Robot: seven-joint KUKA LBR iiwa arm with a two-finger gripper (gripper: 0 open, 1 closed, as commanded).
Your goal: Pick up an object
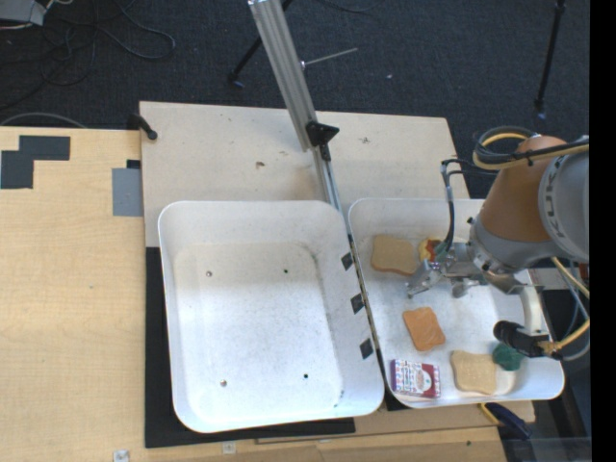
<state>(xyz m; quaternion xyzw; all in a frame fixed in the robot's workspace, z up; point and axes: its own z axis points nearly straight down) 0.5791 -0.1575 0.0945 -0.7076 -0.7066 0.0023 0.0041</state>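
The hand (420, 282) was too small to tell whether it gripped anything. A yellow and red object (430, 249) sat partly hidden behind it, and a green object (506, 357) overlapped the right bin's (539, 385) pale piece (476, 372).

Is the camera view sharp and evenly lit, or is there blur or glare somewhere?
Camera view: light is even and soft, shadows faint; the left bin looks bright white without harsh glare; the gripper and the small items in the right bin appear slightly soft; the floor is dark.
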